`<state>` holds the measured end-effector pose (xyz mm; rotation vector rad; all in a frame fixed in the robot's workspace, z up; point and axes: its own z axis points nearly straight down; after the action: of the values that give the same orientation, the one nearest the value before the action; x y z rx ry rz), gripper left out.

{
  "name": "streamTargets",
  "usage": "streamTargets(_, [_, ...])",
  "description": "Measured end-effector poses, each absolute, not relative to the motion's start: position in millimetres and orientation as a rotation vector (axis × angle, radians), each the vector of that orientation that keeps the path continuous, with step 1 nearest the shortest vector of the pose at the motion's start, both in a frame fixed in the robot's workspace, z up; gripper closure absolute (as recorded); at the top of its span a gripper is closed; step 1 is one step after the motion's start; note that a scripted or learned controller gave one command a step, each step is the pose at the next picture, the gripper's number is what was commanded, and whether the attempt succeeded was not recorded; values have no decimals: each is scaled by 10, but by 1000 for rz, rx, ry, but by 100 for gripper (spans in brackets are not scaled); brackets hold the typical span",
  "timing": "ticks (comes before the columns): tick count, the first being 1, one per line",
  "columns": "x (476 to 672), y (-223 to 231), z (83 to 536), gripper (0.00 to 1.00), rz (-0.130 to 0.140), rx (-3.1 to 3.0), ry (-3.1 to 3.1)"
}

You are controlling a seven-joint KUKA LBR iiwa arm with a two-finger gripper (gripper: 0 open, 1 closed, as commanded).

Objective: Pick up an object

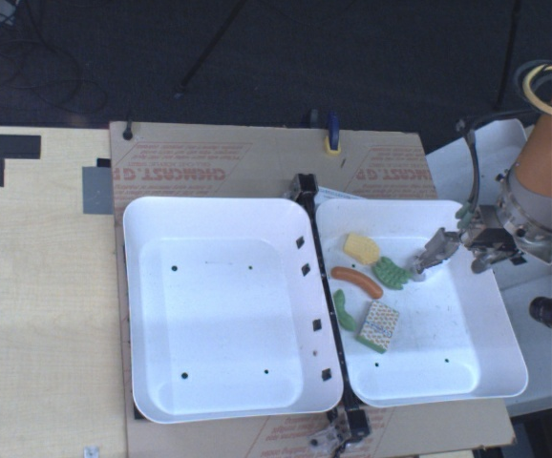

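The grey two-finger gripper (431, 254) reaches into the right shallow white plastic bin (486, 351) from the right, its tip just beside a bumpy green toy vegetable (389, 274) near the bin's middle. How wide it stands, and whether it has hold of anything, I cannot tell at this slant. The pickable things lie in a loose cluster: a pale yellow chunky toy block (361, 248) toward the far wall, an orange-red toy sausage (356, 281) touching or nearly touching the green vegetable, a slim green curved piece (344, 310), and a speckled white-and-green sponge-like block (379, 327) just beside it. The left shallow white bin (152, 351) sits alongside. The risk, as I judge it, is crowding: a descent here could nudge the sausage or push the knobbly vegetable sideways, and its rounded, uneven surface may slip out of a pinch.
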<state>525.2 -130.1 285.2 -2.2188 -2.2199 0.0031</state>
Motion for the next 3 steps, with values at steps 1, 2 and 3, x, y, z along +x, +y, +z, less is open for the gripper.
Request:
streamTargets(1, [6328, -1267, 1635, 0, 2, -2213, -2227])
streamTargets(2, [5652, -1162, 831, 0, 7, -2217, -2216])
streamTargets(3, [6338, -1319, 2050, 0, -11, -2229, -2231])
